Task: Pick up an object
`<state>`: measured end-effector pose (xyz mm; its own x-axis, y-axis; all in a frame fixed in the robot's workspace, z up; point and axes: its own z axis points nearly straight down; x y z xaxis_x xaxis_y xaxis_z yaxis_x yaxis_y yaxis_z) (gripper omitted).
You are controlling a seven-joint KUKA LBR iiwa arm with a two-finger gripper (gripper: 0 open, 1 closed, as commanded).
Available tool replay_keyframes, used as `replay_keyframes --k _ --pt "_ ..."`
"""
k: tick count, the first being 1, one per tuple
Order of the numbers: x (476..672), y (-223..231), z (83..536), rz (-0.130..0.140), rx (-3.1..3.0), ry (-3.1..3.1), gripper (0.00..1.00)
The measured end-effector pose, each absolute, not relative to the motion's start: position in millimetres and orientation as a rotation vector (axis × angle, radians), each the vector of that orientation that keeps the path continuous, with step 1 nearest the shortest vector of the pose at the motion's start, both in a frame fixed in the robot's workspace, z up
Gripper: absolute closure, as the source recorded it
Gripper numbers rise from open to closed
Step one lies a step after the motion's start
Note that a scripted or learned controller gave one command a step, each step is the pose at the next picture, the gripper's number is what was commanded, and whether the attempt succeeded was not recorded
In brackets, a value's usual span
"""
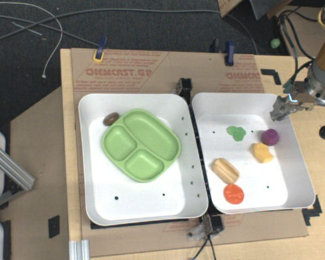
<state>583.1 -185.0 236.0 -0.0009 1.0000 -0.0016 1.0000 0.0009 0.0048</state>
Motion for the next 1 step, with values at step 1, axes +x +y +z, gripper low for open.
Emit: replay_keyframes --k 1 --pt "582.2 -125.1 242.3 0.0 2.219 2.227 1.0"
